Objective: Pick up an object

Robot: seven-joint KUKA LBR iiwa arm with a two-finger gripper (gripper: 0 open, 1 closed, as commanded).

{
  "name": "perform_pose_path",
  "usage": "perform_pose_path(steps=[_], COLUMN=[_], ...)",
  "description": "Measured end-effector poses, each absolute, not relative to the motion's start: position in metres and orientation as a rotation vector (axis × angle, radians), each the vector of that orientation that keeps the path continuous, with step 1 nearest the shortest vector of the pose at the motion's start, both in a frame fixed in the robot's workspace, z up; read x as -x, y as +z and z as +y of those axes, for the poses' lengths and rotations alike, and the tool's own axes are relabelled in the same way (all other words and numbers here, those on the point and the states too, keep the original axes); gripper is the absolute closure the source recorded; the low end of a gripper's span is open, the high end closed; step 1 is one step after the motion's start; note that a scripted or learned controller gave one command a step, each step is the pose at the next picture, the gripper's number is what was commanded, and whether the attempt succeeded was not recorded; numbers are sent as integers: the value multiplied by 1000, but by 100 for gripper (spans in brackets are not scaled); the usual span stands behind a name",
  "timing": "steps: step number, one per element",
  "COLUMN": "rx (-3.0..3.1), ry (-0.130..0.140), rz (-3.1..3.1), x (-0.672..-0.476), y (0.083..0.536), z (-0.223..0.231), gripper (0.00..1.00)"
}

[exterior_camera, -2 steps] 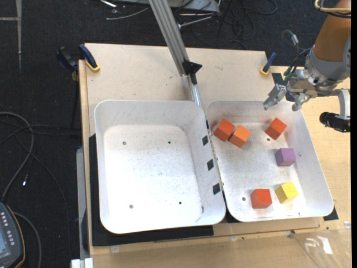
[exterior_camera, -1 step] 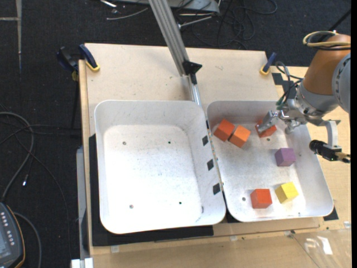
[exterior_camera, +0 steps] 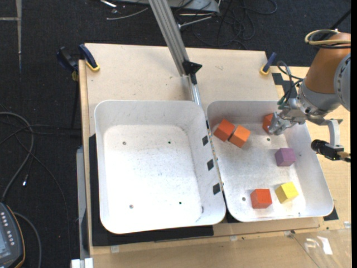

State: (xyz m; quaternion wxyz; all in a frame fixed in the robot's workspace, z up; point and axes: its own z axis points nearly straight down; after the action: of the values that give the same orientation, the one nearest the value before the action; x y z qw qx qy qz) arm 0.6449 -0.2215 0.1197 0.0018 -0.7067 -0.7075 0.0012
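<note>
You have the arm (exterior_camera: 326, 74) reaching in over the right bin (exterior_camera: 312, 175), with the gripper (exterior_camera: 275, 126) low at the bin's far right part, right against a small red block (exterior_camera: 268, 121); that block sits half hidden behind the gripper body, so you should treat it as the likely target; whether it is between the fingers or merely beside them cannot be told from this slant, and I cannot tell if the hand is open or closed, so count no grasp as made. Nothing here looks lifted; the red block seems to rest on the bin floor, though the view is poor at that spot. The other candidates lie untouched in the same bin: two orange blocks (exterior_camera: 232, 133) touching each other near the bin's left wall, a purple block (exterior_camera: 285, 157) just below the gripper and apart from it, and a red-orange block (exterior_camera: 260, 198) beside a yellow block (exterior_camera: 288, 191) near the front rim, the pair close but seemingly not touching. The left bin (exterior_camera: 111, 149) plays no part at this stage. By my judgement you are at the approach or closing step; what is left is a confirmed grip on the block, and then a lift clear of the bin floor; the task is not yet done.
</note>
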Motion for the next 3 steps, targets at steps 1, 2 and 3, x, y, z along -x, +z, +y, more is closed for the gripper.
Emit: perform_pose_path(steps=[1, 2, 3], rx=[2222, 2210, 2212], ry=[-1, 0, -2], rz=[-2226, -2218, -2223], x=[-646, -678, -678], y=[120, 95, 105], z=[-221, -221, -221], gripper=[0, 0, 100])
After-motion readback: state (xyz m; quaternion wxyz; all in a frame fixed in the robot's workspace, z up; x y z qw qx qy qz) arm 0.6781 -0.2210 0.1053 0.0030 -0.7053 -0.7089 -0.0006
